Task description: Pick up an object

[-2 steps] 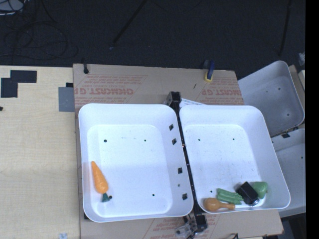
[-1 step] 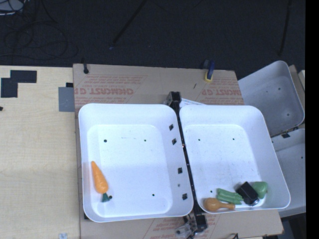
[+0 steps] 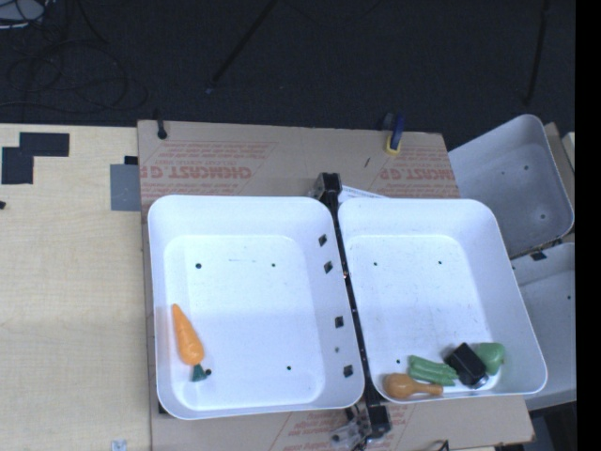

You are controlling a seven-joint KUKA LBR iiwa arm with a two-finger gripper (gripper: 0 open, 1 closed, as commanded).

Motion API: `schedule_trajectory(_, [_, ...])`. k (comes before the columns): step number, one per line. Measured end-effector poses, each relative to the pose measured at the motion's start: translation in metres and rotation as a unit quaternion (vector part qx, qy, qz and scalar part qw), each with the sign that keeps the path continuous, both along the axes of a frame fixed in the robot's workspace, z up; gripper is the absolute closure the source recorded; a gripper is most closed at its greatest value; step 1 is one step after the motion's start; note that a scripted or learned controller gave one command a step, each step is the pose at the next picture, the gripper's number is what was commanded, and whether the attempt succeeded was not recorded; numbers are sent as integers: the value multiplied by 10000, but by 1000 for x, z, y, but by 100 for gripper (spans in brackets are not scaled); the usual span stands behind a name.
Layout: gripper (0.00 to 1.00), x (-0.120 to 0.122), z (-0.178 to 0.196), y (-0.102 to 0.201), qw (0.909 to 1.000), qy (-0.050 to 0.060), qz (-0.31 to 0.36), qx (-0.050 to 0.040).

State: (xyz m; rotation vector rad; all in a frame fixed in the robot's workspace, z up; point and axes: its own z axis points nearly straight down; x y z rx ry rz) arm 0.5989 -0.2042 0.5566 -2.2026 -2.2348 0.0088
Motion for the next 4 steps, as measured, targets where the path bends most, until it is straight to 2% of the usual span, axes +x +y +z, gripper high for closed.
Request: schedule_trajectory(4, [100,5,37,9,9999,42,148,-1])
